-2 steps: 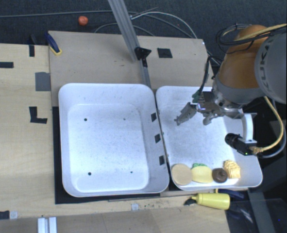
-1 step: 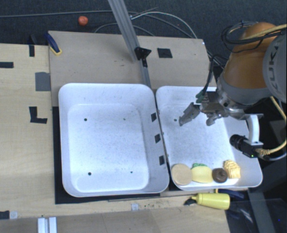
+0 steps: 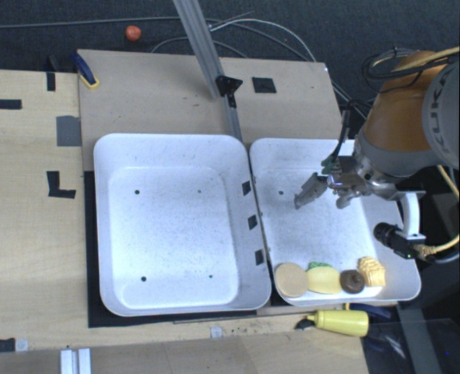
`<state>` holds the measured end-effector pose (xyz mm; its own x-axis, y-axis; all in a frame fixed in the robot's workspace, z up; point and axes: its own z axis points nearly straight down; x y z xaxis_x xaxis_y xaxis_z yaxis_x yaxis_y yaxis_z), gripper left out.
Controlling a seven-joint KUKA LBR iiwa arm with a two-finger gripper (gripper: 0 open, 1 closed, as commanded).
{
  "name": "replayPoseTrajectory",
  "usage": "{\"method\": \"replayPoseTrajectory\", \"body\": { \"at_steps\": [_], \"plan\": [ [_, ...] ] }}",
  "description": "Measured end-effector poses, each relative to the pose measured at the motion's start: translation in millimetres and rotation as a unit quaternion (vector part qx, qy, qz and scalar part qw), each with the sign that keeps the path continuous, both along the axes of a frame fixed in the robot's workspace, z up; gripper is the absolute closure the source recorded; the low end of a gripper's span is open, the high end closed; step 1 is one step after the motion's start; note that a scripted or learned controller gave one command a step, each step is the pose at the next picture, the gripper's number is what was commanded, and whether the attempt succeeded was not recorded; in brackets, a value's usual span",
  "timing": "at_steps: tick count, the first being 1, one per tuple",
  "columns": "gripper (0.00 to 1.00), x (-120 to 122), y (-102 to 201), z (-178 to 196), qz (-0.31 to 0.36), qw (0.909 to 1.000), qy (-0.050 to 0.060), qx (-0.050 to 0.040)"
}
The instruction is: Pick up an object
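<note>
The arm (image 3: 405,123) was reached in from 3 o'clock, gripper (image 3: 323,197) spread open and empty over the right bin (image 3: 292,154). Small objects (image 3: 327,279) were lined up toward 3 o'clock along its 6 o'clock wall.

Two bins side by side on the bench, objects gathered along the right bin's near edge.

The left bin (image 3: 171,224) touches the right bin (image 3: 292,162) along their shared rim. In the right bin, four objects lie in a row along the near edge: a round disc (image 3: 290,280) at the near-left corner, then a rounded piece (image 3: 321,279), a ring (image 3: 352,281), and a ridged piece (image 3: 371,271) toward the near-right corner. The gripper (image 3: 323,190) sits above the right bin's middle. A tube-shaped item (image 3: 341,321) lies on the bench just before the right bin's near edge.
</note>
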<state>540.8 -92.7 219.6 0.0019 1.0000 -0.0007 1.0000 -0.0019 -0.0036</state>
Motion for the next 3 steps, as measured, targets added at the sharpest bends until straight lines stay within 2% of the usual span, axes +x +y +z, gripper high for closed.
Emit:
{"method": "replayPoseTrajectory", "body": {
  "at_steps": [1,2,3],
  "plan": [
    [0.00,14,68,22,0.004,1.0000,-0.002,0.0009],
    [1.00,13,66,31,0.001,1.0000,-0.001,0.0004],
    [1.00,43,121,67,0.003,1.0000,-0.003,0.0009]
  ]
}}
